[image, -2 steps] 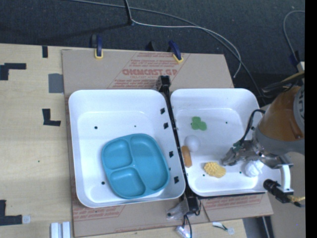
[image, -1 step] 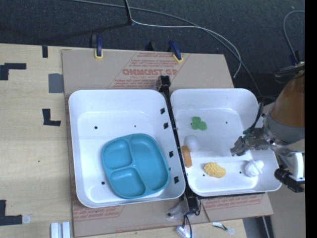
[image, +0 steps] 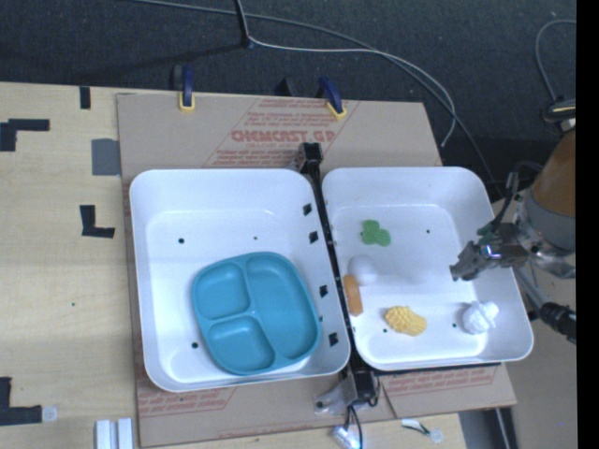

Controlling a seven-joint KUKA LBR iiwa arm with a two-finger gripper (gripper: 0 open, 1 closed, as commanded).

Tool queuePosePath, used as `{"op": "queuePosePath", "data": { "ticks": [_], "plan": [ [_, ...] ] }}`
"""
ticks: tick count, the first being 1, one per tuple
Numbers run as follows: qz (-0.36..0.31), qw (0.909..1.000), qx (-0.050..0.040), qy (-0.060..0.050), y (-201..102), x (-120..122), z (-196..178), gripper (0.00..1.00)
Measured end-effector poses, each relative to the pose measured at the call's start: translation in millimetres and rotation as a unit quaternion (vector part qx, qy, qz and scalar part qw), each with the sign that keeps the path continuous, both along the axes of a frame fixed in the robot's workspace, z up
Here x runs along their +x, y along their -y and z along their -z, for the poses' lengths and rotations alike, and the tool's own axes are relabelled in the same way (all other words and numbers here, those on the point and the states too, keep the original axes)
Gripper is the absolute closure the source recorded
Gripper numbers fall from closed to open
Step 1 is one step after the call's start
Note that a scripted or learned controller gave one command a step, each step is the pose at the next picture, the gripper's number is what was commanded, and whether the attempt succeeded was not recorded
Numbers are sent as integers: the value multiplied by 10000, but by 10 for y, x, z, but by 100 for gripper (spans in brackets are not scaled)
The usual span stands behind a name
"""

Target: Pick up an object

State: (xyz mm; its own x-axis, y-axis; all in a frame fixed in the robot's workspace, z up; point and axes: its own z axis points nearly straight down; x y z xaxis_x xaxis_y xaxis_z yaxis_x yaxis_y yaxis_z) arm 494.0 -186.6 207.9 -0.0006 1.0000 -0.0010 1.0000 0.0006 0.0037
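Note:
The right bin (image: 412, 181) holds a small green piece (image: 375, 233), a white lump (image: 361, 270), an orange stick (image: 353, 296) by the divider, a yellow textured piece (image: 405, 320) and a white crumpled object (image: 477, 318) near the front right corner. My gripper (image: 471, 261) hangs over the right edge of this bin, above and slightly behind the white crumpled object. Nothing shows between its fingers.
The left bin (image: 159, 195) contains a blue sectioned plate (image: 255, 312). Both bins rest on a cardboard sheet (image: 271, 129) held by clamps at the back. Cables run across the dark floor behind.

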Motion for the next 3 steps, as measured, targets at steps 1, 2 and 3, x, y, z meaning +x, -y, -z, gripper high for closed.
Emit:
{"op": "queuePosePath", "data": {
  "ticks": [1,2,3],
  "plan": [
    [-24,10000,12,-19,-620,29,-14,100],
    [-27,10000,12,-22,-1217,165,-8,100],
    [-25,10000,11,-24,-1791,286,23,100]
  ]
}}
